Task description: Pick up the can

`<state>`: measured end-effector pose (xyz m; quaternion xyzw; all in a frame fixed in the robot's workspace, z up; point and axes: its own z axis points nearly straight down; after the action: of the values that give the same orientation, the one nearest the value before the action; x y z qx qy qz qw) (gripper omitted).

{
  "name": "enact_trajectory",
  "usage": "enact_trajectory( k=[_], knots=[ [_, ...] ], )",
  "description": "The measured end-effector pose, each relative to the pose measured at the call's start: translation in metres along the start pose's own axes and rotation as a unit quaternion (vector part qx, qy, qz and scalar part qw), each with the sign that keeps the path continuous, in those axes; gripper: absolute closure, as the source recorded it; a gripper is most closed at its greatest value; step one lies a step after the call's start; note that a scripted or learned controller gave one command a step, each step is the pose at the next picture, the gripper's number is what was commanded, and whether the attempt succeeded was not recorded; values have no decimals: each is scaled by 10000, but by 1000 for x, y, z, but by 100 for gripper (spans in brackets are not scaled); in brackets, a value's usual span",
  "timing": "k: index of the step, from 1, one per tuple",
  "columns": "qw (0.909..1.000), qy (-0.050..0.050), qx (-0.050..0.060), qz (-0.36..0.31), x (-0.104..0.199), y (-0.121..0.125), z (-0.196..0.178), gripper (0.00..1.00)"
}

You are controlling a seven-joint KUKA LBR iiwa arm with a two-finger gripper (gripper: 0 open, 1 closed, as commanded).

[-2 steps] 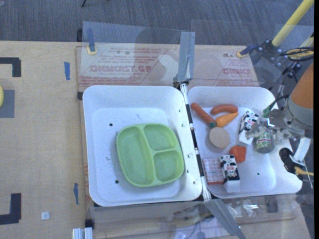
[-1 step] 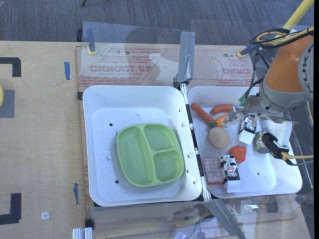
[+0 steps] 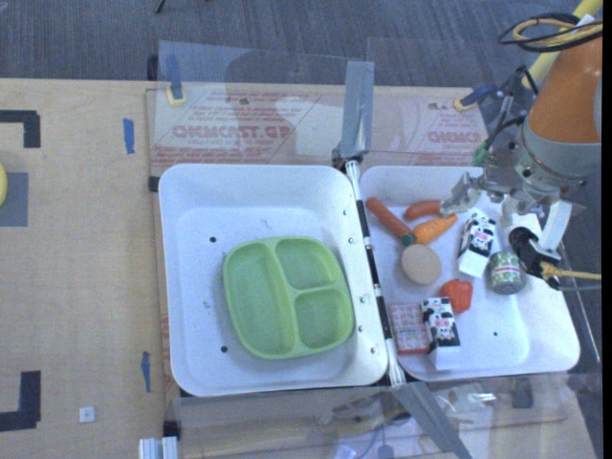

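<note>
One arm (image 3: pixel 564 113) reaching over right bin (image 3: pixel 550 347), jaws' state unclear, can (image 3: pixel 505 273) below

Tray (image 3: pixel 287 297): light green. Bins (image 3: pixel 191 199): white. Carrots (image 3: pixel 432 228): orange. Cartons (image 3: pixel 440 321): black-and-white cow pattern. Can (image 3: pixel 505 273): green label, silver top.

Divided plate (image 3: pixel 287 296) in left bin (image 3: pixel 186 199); can (image 3: pixel 505 273) in right bin (image 3: pixel 545 342)

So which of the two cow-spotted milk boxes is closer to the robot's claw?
The milk carton next to the can, just under the gripper. The other carton sits lower down, beside the red pepper.
</note>
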<state>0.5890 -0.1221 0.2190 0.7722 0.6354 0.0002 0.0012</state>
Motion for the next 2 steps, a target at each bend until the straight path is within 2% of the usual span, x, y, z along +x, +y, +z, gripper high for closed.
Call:
enact_trajectory(
  k=[1, 2],
  knots=[
    [9975, 5, 22, 702, -66, -44, 65, 0],
    [9984, 103, 28, 555, -81, -43, 133, 0]
  ],
)
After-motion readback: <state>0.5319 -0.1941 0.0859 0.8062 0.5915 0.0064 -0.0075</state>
